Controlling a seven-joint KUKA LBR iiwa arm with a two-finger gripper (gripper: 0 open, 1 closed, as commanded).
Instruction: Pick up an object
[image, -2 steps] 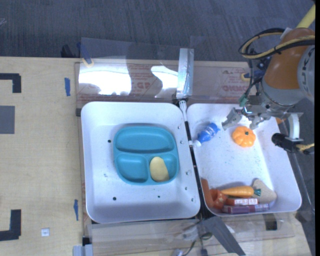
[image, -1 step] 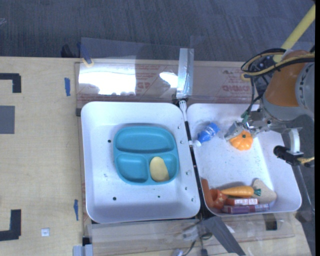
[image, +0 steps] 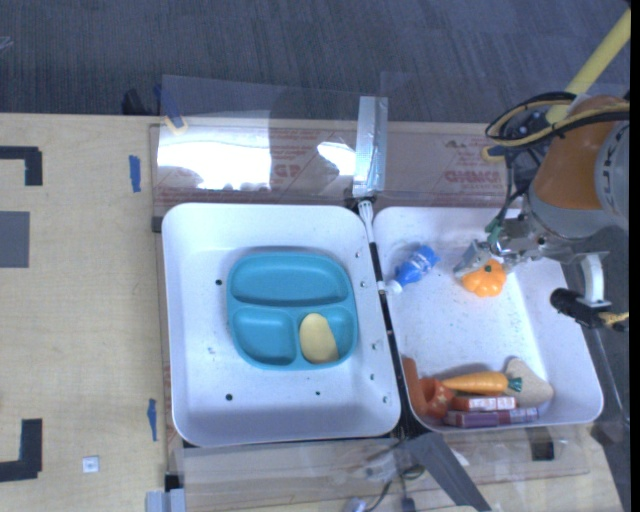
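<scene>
My gripper (image: 490, 255) hangs over the far part of the right bin (image: 560, 330), on the grey arm with the orange band reaching in from the right. Directly below it, touching or nearly touching, is a small orange fruit (image: 485, 283) with a green stem. The gripper's body hides the fruit's top, so whether it is held is unclear. A blue toy (image: 415, 265) lies to the left of the fruit, near the bin's divider.
Along the right bin's near edge lie a carrot (image: 475, 382), a red flat piece (image: 478, 405), a beige piece (image: 530, 384) and a red-orange piece (image: 418, 392). The left bin (image: 190, 330) holds a teal divided tray (image: 285, 295) with a yellow oval (image: 318, 338).
</scene>
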